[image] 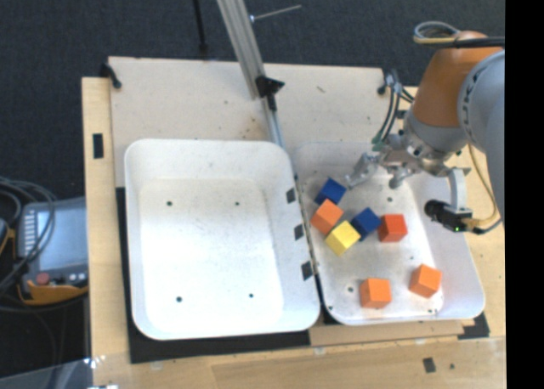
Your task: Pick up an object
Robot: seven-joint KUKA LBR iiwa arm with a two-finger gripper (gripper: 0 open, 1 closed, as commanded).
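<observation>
Blocks, seven in all, lie loose in the right bin (pixel 450 294), all below or beside the claw (pixel 381 171), which hangs over the upper part of that bin at the end of the grey arm (pixel 450 81) with its orange band. Whether the claw is apart or together cannot be told from this angle, and nothing is seen between its tips. Nearest the claw, down and to its left, sits a blue block (pixel 331 190); just under that one is an orange block (pixel 326 217), and the two look to be touching. Further down from the claw, a yellow block (pixel 342 238) rests against a second blue block (pixel 366 222), which lies almost straight below the claw. Beside that blue block, on the side away from the yellow one, stands a red-orange block (pixel 392 228), close to it but seemingly apart. Well below the claw, near the bin's lower rim, are two more orange blocks: one (pixel 375 292) roughly beneath the claw and one (pixel 426 280) off to the right of it, tilted corner-on. Far to the left of the claw lies the left bin (pixel 144 166), its rim meeting that of the right bin. A slanted aluminium rail (pixel 242 31) rises from the bench (pixel 170 90) up and left of the claw.
</observation>
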